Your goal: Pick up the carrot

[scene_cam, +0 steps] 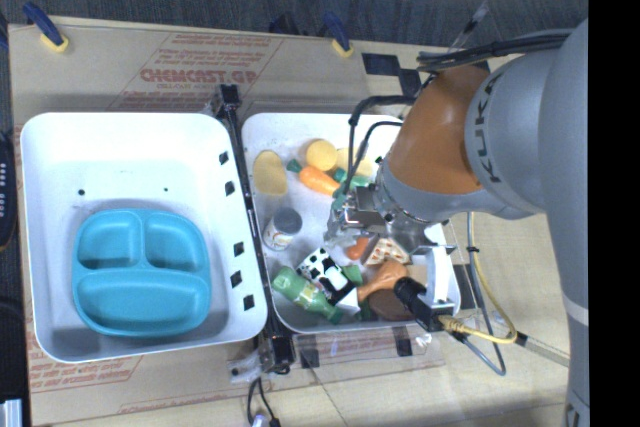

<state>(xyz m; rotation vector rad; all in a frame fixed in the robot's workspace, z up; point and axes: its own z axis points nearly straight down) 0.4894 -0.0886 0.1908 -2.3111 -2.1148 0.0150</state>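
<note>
Gripper [362,233] hangs over the middle of the right bin [262,130], below the arm's orange band [437,140] in the centre-right of the frame. Its fingers are lost among the metal parts and the clutter beneath, so whether it is released or clenched cannot be told; nothing is seen between them.

Carrot [320,180] lies in the upper part of the same bin, up and to the left of the gripper, apart from it. Its green end points toward the upper left. A yellow lemon-like fruit [321,154] sits just above it, and a pale yellow piece [269,172] lies to its left.

Lower in the bin, a small grey cup [286,221] stands near the left wall. A black-and-white patterned item [324,268], a green object [296,287] and a brown rounded item [382,285] crowd the bottom edge.

Left bin [60,140] holds a blue divided tray [142,272] in its lower half.
</note>
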